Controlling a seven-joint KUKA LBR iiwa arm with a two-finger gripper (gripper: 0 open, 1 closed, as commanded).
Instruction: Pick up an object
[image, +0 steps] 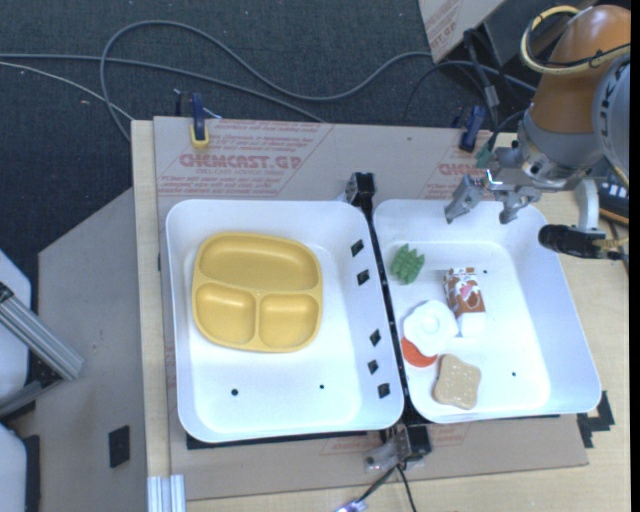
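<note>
Left bin (190, 380): seen at frame centre-left; a yellow tray (258, 292) with three compartments is held in its upper half.
Right bin (560, 330): seen at centre-right, touching the left bin.
Arm (580, 70): seen at upper right.
Gripper (486, 205): poised over the right bin's far rim; fingers are spread apart, nothing is held.
Toast (457, 382): lower part of right bin.
Egg (431, 324): just above the toast, overlapping a red piece (415, 352).
Packet (464, 293): right of the egg.
Green item (406, 263): upper left of right bin.

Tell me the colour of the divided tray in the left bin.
Yellow; the divided tray shows clearly in the camera view.
</note>
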